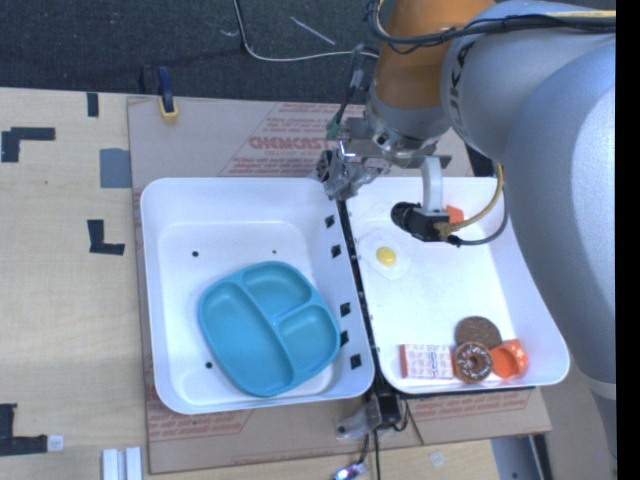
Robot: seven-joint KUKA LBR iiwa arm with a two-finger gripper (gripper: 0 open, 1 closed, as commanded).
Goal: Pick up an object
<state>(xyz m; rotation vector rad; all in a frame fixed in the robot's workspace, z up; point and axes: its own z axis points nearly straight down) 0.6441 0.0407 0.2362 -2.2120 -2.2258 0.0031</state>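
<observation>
Your gripper (343, 171) hangs over the far end of the wall between the bins; you cannot tell whether it is spread or closed; a blue plate (268, 326) lies in the left bin (160, 268); the right bin (525, 303) holds a fried egg (386, 258) beside the wall, and a packet (425, 361), doughnut (472, 363) and brown disc (478, 330) at its near edge.

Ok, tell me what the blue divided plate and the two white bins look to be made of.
Blue divided plate: likely moulded plastic, uniform colour, soft matte sheen, rounded compartment ridges. Left bin and right bin: probably thin formed plastic, smooth white, slightly glossy, rounded corners, flared rims.
</observation>
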